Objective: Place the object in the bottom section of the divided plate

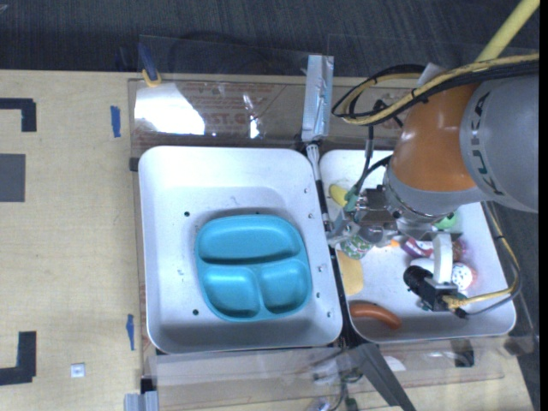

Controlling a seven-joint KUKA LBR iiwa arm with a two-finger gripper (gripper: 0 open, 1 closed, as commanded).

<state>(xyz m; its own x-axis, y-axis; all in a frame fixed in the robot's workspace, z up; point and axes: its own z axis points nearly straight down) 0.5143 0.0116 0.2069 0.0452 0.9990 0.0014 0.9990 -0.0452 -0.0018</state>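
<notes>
I see the divided plate point(253, 265) lying flat in the middle of the left bin point(163, 187). It is light blue, with rounded corners and three hollows: one long section across its far side and two smaller ones side by side along its near edge. I can't tell which thing in the right bin point(488, 315) is the object.

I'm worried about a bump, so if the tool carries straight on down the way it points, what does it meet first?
Probably the small toys lying on the floor of the right white bin: the tool hangs over the clutter near the pale yellow flat piece. Which toy comes first I cannot tell, since depth is unclear from above.
</notes>
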